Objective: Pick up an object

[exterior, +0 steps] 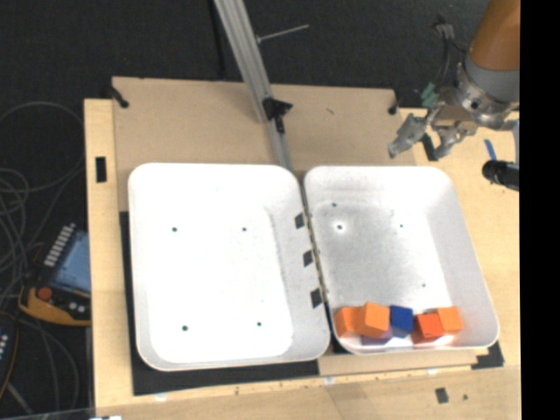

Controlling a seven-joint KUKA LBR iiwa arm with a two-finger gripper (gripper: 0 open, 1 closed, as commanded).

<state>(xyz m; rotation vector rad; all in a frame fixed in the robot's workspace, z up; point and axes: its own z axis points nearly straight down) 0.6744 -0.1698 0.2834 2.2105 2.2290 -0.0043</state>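
Several small blocks lie in a row along the near edge of the right bin [437, 199]: an orange block [350, 319], another orange block [376, 319], a blue block [401, 319], and two more orange blocks [429, 326] [450, 319]. My gripper [427, 143] hangs above the bench just beyond the right bin's far right corner, well away from the blocks. Its fingers [403, 138] stand spread apart with nothing between them.
The left bin [210, 261] sits beside the right one, joined by a dark hinge strip [311, 256]. A slanted metal rail [249, 59] rises at the back. Cables and a handheld pendant [61, 274] lie off the bench at left.
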